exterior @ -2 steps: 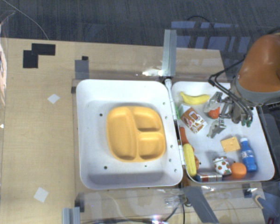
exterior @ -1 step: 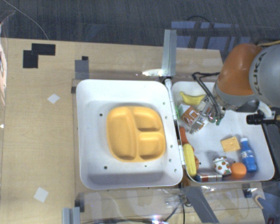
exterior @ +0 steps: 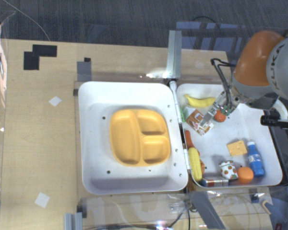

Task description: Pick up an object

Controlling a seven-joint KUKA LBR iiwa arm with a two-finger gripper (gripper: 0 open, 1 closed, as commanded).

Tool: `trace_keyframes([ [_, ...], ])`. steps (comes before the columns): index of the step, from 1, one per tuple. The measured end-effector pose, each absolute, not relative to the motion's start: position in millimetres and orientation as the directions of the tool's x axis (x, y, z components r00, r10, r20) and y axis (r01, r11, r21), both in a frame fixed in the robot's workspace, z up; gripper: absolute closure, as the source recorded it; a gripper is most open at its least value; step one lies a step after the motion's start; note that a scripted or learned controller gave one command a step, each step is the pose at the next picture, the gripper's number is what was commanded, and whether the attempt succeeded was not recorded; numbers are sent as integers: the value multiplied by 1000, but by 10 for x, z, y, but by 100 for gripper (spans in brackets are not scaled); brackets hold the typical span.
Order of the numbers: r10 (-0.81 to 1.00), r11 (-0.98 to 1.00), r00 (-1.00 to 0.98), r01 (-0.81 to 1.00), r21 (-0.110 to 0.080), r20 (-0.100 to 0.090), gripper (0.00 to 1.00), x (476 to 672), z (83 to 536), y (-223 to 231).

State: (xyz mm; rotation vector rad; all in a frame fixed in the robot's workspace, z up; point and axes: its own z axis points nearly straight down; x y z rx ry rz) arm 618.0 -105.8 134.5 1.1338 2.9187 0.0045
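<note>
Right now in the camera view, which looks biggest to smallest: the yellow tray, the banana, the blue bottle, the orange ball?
1. Yellow divided tray, biggest by far.
2. Banana and blue bottle look about alike, so no ranking.
3. Orange ball, smallest.

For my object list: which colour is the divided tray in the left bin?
Yellow. The divided tray shows best in the camera view.

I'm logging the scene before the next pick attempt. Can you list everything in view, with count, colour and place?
Bins: 2, white, side by side on the bench
Divided tray: 1, yellow, left bin centre
Banana: 1, yellow, right bin, far side
Carton: 1, red-brown and white, below the banana
Corn cob: 1, yellow, right bin, left edge
Cheese wedge: 1, yellow, right bin
Bottle: 1, blue, right bin, near right
Orange: 1, orange, near edge
Arm: 1, grey and orange, from the right
Pincer: 1, over the right bin, by the carton
</note>
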Motion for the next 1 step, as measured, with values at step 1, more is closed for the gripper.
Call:
trace_keyframes([
  [1, 836, 549, -548, 836, 29, -26, 0, 6439, 1141, -1409],
])
